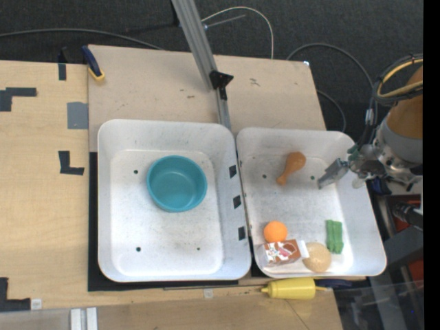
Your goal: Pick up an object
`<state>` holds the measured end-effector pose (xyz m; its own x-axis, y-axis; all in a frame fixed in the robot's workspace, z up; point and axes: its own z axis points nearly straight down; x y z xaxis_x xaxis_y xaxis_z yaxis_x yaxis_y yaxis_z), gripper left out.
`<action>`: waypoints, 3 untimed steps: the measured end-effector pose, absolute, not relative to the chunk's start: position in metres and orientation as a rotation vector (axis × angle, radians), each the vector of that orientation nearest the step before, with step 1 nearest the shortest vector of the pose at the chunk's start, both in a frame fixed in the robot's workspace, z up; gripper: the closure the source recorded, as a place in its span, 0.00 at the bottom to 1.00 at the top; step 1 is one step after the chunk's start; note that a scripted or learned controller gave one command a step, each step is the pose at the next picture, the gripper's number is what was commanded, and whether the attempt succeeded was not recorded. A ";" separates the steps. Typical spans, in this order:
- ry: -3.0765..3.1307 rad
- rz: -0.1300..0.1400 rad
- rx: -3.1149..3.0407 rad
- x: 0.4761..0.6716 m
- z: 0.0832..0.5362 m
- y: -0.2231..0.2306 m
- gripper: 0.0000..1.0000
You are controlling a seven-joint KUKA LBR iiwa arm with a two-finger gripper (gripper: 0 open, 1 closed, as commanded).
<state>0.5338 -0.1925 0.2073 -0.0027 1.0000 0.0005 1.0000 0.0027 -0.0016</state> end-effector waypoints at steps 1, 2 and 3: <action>-2.223 0.001 -2.218 0.534 0.207 -0.193 0.00; -2.221 0.006 -2.216 0.535 0.163 -0.189 0.00; -2.219 0.008 -2.216 0.541 0.107 -0.194 0.00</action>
